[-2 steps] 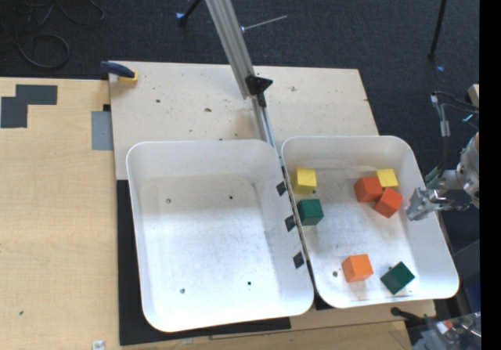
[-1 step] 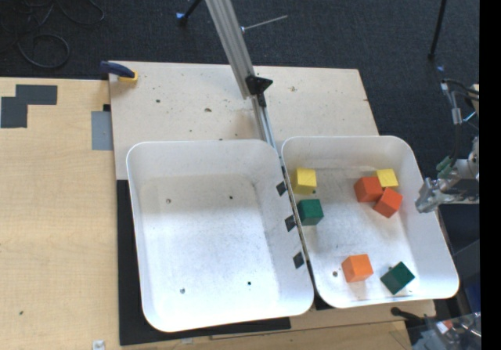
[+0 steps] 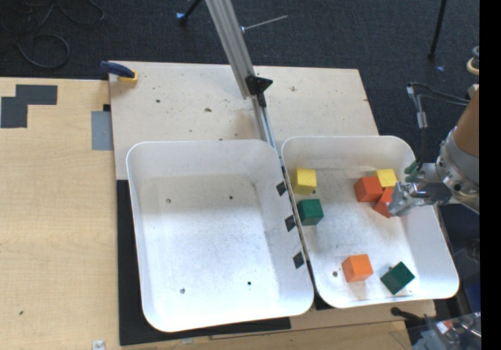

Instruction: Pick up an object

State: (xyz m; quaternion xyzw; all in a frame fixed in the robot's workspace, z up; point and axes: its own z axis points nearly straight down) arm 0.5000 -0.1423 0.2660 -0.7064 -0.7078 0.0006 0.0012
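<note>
We list a cluster at the right bin's far right wall: one red-orange cube, a small yellow cube just beyond it, and a red piece partly hidden at the gripper. The gripper's metal jaws sit at this cluster, touching or nearly touching the red piece; we cannot tell whether they are apart or closed, nor whether anything lies between them. In the same shallow white right bin we count a yellow cube and a dark green cube near the dividing wall, an orange cube and a tilted dark green cube near the front. The white left bin adjoins it. Both rest on the pale wooden surface, where a slanted aluminium rail is mounted.
</note>
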